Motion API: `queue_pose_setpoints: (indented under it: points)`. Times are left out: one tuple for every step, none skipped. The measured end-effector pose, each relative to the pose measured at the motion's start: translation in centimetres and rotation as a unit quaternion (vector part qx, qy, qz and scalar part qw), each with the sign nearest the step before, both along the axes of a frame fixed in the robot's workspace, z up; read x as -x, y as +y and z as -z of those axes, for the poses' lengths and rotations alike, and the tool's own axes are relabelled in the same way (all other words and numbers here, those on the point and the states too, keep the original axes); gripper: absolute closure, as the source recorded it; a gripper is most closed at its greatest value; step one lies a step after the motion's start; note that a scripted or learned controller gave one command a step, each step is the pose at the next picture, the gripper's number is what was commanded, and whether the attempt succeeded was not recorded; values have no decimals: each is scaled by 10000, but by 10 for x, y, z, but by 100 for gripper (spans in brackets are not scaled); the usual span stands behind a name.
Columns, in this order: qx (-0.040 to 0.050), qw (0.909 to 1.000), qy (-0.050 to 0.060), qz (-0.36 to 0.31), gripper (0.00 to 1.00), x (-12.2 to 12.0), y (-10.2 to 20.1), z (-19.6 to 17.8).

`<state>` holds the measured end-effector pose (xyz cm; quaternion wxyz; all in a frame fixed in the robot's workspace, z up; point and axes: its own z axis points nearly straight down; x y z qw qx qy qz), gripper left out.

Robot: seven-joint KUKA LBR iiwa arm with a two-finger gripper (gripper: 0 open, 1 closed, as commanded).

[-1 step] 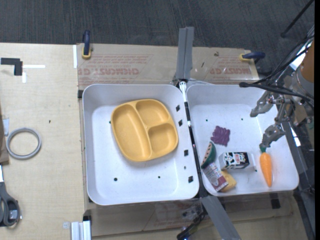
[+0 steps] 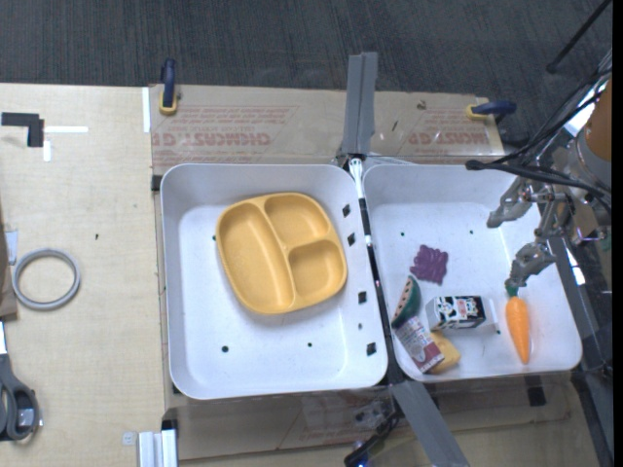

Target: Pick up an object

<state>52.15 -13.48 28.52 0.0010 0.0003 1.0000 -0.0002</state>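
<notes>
The left bin (image 2: pixel 185 358) holds a yellow divided plate (image 2: pixel 280 252), lying flat toward the bin's back, with bare white floor in front of it. The right bin (image 2: pixel 389 188) holds the small things: relative to the carrot (image 2: pixel 519 328) by the right wall, a black-and-white carton (image 2: pixel 458 311) lies to its left, a purple piece (image 2: pixel 430 263) farther left and back, and a tilted packet (image 2: pixel 415 331) by the divider. The back half of that bin's floor is open. The gripper (image 2: pixel 522 246) hangs just behind the carrot's leafy end, its two fingers spread apart with nothing between them.
</notes>
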Motion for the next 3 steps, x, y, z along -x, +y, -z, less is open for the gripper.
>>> queue_pose_setpoints:
  points:
    - [0,9905,3,1378,0,-38,-24,111]
    - [-1,9581,0,2864,0,-65,2,193]
    - [-1,8943,-4,4476,0,-86,17,193]
